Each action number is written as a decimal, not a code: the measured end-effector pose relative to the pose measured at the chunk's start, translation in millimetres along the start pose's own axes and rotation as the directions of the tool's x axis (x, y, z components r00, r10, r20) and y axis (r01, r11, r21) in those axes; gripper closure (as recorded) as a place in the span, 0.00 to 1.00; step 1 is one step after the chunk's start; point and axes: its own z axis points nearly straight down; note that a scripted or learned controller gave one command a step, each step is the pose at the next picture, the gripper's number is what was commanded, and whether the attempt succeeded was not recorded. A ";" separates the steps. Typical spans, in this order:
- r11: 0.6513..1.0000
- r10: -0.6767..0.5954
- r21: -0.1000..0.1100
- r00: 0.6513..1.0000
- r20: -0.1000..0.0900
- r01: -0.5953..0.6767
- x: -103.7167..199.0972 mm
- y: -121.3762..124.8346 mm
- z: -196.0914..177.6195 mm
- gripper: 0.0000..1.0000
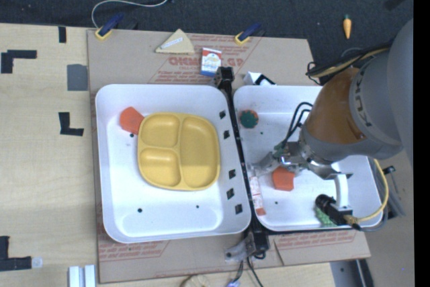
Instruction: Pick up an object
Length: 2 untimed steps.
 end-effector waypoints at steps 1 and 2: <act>1.000 -0.001 -0.007 1.000 0.002 0.001 6.4 -29.5 -0.4 0.00; 1.000 0.000 -0.006 1.000 0.003 0.000 5.8 -29.3 -10.1 1.00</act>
